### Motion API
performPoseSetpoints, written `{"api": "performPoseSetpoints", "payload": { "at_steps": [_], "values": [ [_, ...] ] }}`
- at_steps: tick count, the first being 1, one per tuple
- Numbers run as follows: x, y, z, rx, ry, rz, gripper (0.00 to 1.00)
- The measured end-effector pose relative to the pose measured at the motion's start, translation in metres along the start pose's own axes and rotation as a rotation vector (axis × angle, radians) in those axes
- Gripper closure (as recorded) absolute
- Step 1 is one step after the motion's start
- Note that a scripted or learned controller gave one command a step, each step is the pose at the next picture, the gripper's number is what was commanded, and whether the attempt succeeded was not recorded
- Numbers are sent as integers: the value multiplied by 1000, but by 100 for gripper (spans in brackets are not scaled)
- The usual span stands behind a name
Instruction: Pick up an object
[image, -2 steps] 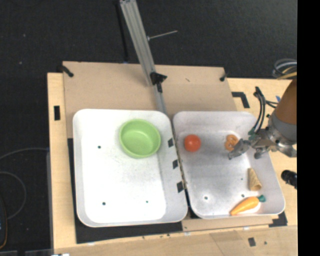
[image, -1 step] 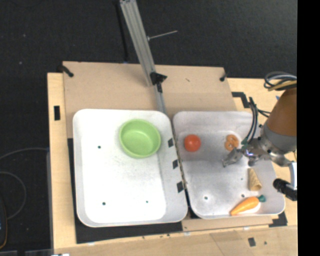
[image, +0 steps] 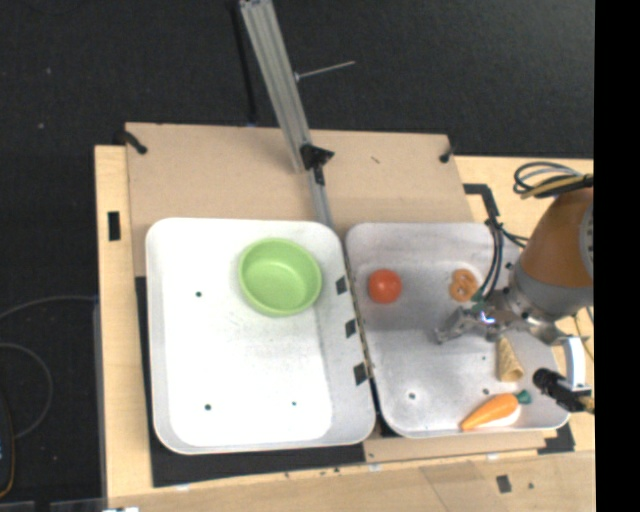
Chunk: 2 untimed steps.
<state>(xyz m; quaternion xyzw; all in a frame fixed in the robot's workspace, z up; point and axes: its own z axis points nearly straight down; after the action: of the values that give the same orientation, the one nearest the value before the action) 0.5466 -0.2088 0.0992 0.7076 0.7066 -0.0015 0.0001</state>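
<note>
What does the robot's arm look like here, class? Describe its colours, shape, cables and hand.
The arm enters from the view's right with a rounded orange-brown band above a grey wrist. Black cables run alongside it, and a looped yellow-and-black cable lies on the bench nearby. Its hand is small, metallic grey, with two thin fingers over the right bin.

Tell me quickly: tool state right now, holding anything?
Tool: low over the right bin, between the tomato and the cone; nothing seen in it, open or shut cannot be told.
</note>
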Motion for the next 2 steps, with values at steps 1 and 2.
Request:
{"api": "performPoseSetpoints", "payload": {
  "at_steps": [1,2],
  "values": [
    [-1,2,-13,-7,0,3,100],
    [2,-6,-61,-4,2,2,100]
  ]
}}
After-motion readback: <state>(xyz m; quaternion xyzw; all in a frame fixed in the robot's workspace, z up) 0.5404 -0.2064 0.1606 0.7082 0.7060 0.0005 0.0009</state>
